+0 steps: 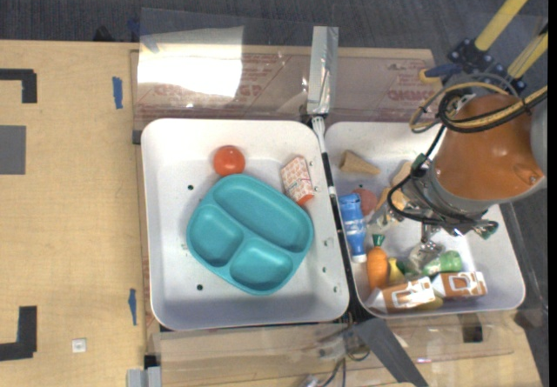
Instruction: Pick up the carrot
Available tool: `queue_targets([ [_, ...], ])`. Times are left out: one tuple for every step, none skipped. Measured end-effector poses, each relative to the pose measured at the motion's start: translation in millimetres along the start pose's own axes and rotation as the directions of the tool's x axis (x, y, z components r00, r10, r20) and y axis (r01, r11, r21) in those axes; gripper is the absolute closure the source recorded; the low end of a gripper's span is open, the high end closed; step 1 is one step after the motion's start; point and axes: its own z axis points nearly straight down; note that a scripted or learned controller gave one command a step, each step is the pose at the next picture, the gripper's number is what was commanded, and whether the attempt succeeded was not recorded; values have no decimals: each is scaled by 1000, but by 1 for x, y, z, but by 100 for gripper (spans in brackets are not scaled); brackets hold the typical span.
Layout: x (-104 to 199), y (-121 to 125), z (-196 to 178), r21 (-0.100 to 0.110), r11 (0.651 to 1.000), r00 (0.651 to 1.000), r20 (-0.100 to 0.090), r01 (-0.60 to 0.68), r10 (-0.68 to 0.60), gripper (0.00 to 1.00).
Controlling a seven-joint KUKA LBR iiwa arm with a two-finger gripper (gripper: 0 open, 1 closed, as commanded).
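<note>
The carrot [376,269], orange with a bit of green at its top, lies near the front left of the right bin [509,285]. It rests beside a blue tube [352,222] and just above an orange and white carton [432,290]. My gripper [426,255] hangs below the orange wrist band over the middle of the right bin, a short way to the right of the carrot and apart from it. The wrist and its cables hide the objects beneath them.
A green item [449,263] lies right of the gripper, and a tan wedge [359,163] sits at the back of the right bin. The left bin [165,203] holds a teal divided plate [251,233], a red tomato [230,159] and a small patterned carton [298,178].
</note>
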Motion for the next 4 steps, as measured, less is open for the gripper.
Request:
queue_targets([
  [11, 8, 2, 1, 997, 997, 4, -78, 78, 0],
  [20, 26, 10, -11, 974, 974, 3, 225, -225, 0],
  [-56, -48, 18, -29, 999, 1000, -15, 23, -24, 0],
  [-12, -14, 16, -34, 871, 872, 1, 489, -490, 0],
])
